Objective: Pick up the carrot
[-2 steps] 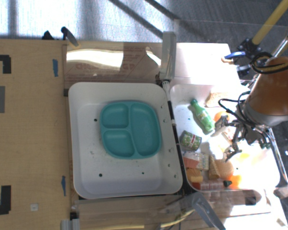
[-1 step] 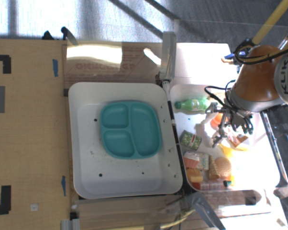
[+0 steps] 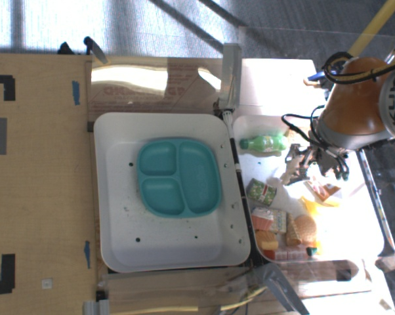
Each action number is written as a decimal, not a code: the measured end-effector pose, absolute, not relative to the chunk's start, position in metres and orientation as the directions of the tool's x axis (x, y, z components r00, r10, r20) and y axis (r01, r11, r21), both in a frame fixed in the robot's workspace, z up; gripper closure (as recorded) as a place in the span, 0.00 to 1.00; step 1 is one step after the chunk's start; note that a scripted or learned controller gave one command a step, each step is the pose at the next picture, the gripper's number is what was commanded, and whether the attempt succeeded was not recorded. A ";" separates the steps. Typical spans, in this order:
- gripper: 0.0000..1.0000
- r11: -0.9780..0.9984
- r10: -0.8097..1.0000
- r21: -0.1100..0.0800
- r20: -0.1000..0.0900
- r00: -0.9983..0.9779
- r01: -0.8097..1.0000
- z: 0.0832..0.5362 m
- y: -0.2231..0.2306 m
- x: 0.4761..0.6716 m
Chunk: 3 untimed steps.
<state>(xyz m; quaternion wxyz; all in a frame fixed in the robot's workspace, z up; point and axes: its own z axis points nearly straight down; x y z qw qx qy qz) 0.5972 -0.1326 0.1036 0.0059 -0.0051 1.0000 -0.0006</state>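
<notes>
- Hovering over the right bin (image 3: 355, 254), the claw (image 3: 301, 165) hangs at right of centre; whether it is spread cannot be told.
- The carrot seems to be the orange piece (image 3: 268, 239) low in that bin, beside the bun (image 3: 305, 228).
- It should drop squarely, clear of the green bottle (image 3: 263, 144).

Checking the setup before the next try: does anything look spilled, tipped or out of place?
The green plastic bottle lies on its side at the far end of the right white bin. Otherwise nothing stands out; the teal divided plate sits flat in the left white bin.
</notes>
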 end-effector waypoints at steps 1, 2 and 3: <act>1.00 0.999 0.032 -0.005 -0.018 -0.999 0.033 0.221 -0.183 0.588; 1.00 0.996 0.093 -0.005 -0.021 -0.995 0.093 0.359 -0.224 0.597; 1.00 0.997 -0.073 -0.008 -0.019 -0.997 -0.073 0.493 -0.223 0.601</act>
